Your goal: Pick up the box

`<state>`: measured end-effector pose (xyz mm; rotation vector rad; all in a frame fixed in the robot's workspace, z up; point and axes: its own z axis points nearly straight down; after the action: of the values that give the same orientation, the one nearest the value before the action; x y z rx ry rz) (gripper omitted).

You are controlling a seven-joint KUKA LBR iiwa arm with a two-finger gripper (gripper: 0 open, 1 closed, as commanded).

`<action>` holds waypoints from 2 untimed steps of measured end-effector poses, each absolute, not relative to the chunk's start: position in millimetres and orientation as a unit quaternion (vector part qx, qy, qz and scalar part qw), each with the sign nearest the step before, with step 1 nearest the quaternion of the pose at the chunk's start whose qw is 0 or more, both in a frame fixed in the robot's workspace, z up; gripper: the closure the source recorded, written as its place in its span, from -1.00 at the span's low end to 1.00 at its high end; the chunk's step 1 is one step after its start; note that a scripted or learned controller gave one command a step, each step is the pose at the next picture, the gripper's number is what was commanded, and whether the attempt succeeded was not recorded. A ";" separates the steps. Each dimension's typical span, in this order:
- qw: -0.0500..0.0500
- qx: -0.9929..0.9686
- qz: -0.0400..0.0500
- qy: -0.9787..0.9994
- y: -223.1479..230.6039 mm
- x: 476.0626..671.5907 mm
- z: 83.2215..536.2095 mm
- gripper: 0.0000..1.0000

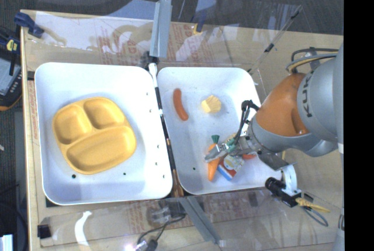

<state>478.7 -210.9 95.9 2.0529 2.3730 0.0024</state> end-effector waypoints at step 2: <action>-0.001 0.725 0.000 0.689 -176.8 477.5 224.7 1.00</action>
<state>477.5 -176.8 224.7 2.2782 2.1654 0.0005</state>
